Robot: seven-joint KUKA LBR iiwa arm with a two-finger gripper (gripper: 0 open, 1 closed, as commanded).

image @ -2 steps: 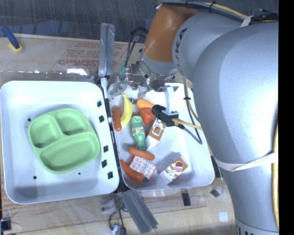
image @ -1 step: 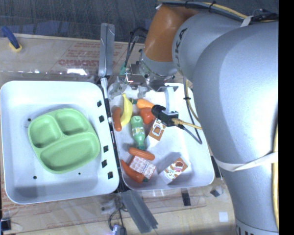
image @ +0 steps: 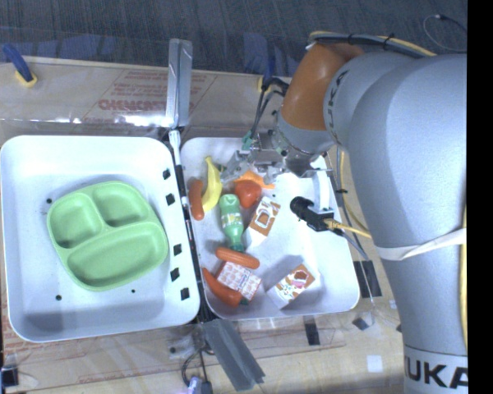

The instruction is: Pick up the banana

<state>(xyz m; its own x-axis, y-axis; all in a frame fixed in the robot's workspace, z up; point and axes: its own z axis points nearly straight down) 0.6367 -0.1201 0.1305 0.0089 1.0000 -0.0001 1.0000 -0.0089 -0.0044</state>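
Item, banana: you find it upright at ten o'clock in the right bin, beside an orange piece. Item, gripper: at twelve o'clock of that bin, its tips lost among clutter; you cannot tell its spread. Item, green tray: left bin.

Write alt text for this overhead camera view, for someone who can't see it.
A grey robot arm reaches from the right, its gripper low over the right white bin, beside a yellow banana lying among toy food and small cartons. The left white bin holds a green divided plate.
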